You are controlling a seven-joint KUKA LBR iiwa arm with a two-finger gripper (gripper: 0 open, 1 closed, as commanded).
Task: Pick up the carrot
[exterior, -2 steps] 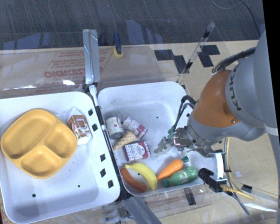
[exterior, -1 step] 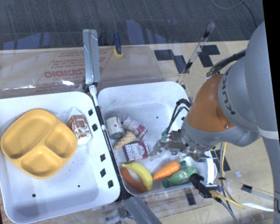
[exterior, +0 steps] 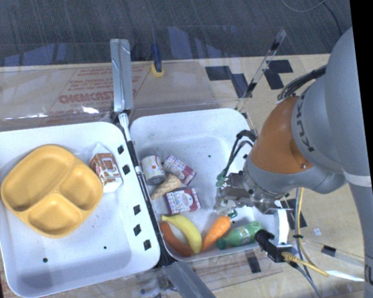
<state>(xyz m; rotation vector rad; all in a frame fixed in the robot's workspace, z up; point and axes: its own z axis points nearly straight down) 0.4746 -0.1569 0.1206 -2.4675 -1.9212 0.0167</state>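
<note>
In the left bin, a yellow divided tray is seen lying toward the far left corner. A small carton is placed just beside the tray, against the bin's right wall.

In the right bin, a small can and a red-and-white packet are noted near the left wall, with a pale wedge-shaped item and a second red packet just below them. At the near left corner a banana is found lying over a reddish-brown item. The carrot is located along the near edge of this bin, tilted, touching the banana on one side and a green bottle on the other.

The gripper is positioned just above the carrot's upper end, inside the right bin toward its right wall. Whether the fingers are spread or closed cannot be told; nothing is seen held between them. The carrot is observed resting on the bin floor.
</note>
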